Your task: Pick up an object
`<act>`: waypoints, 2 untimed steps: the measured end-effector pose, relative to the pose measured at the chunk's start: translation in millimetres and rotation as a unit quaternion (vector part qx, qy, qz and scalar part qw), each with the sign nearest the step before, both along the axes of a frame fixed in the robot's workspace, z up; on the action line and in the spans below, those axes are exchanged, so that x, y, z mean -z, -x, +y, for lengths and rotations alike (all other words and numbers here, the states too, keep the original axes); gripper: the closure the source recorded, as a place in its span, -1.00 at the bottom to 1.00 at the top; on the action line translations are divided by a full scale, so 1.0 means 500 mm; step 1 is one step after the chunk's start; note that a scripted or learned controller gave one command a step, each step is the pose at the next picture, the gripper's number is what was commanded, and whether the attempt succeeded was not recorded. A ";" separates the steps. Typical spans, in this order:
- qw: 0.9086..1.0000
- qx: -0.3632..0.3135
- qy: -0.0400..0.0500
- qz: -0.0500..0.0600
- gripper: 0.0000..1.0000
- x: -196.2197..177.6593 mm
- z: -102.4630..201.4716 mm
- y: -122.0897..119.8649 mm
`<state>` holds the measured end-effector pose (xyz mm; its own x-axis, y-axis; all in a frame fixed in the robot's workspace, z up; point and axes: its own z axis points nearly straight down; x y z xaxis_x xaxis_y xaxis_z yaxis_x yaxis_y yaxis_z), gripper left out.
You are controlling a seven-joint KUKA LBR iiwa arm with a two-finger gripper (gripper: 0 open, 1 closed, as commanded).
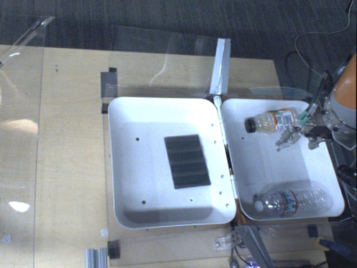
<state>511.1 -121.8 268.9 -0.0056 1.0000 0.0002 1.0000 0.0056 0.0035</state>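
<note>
claw (300,134) open, holding nothing, over right bin (329,175) | amber bottle (271,121) just beside claw at 10 o'clock, long axis 3–9, cap toward 9 | clear bottle (290,201) at 6, farther

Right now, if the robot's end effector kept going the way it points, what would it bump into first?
Probably the small bottle with the dark cap: the end effector points left, right beside it in the right bin. Height is hard to judge, so it might pass just over it.

One fixed camera looks slantwise down on both bins (167,108).
</note>
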 end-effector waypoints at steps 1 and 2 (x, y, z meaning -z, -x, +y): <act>0.999 -0.037 0.000 0.002 -1.00 0.232 0.070 -0.101; 1.000 0.011 -0.001 0.004 -1.00 0.297 0.057 -0.241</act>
<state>631.8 -93.2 120.4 0.0171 0.9999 0.0017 0.9998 -0.0171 -0.0046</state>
